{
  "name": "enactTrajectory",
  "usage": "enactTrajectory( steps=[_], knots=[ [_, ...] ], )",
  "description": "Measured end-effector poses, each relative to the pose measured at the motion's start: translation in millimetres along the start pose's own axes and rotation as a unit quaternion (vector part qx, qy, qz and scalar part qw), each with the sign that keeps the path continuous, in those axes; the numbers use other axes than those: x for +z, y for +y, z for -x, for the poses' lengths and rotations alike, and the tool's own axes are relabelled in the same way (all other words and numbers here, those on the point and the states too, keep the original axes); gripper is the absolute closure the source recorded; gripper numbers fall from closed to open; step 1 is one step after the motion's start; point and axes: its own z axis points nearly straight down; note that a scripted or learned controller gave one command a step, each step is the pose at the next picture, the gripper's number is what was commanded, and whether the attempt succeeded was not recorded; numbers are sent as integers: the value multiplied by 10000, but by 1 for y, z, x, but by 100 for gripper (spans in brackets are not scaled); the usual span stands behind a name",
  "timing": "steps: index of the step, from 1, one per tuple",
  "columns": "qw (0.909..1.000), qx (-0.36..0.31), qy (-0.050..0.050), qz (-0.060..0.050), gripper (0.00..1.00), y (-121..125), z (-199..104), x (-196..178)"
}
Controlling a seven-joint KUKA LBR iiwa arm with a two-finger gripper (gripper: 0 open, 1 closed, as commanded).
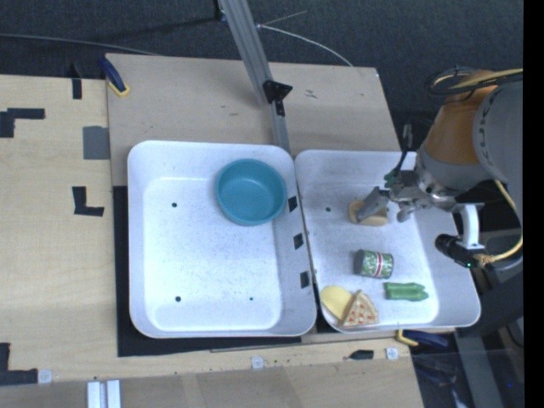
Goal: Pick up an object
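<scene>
Gripper (380,204) low in right white bin (340,170), upper half, directly over small tan, flattish object (371,218) lying on the bin floor. Fingers look splayed, one each side of the object's top edge; contact cannot be confirmed. Object sits just below and between them, long axis roughly left-right. Likely next: close, lift. Green can (374,264) lies nearer the camera, well apart.

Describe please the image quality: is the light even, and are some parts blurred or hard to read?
In the camera view the light is soft and even; the blue bowl casts hardly any shadow in the left bin. The whole picture is slightly soft and grainy. The gripper over the tan object in the right bin is blurry, so its fingers are hard to read. No strong glare.
</scene>
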Motion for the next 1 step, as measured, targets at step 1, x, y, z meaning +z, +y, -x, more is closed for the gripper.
enactTrajectory(
  steps=[1],
  knots=[
    [10000,-7,-6,24,100,1,0,-14]
  ],
)
